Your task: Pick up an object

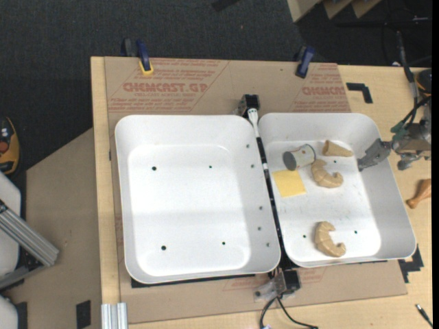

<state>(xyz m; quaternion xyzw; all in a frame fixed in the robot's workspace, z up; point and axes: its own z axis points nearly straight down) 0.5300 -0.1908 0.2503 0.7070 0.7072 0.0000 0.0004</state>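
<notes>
While nothing had yet been lifted, the pick looked barely begun, judging from how every object lay flat on a bin floor. Going left to right, the left bin (130, 184) held no objects. The right bin (391, 218) carried all the candidates. Nearest the divider sat a yellow square block (289, 183), at about nine o'clock from the bin's middle. Just above it, toward eleven o'clock, lay a grey cylinder (298, 157) on its side. A tan curved piece (327, 176) rested near the bin's centre, just beside the cylinder's lower right, and a small tan wedge (337, 149) sat at about twelve o'clock, close to the far wall. A second tan curved piece (328, 239) lay well apart from the others at six o'clock.

At the bin's three o'clock rim the gripper (371, 155) reached in, a grey finger tip pointing toward the wedge but apart from it. Whether its claw was open or closed I cannot tell; the view was too small and slanted there. Nothing showed between its fingers, so I judged the whole task remained: choosing a piece, descending, closing and lifting.
</notes>
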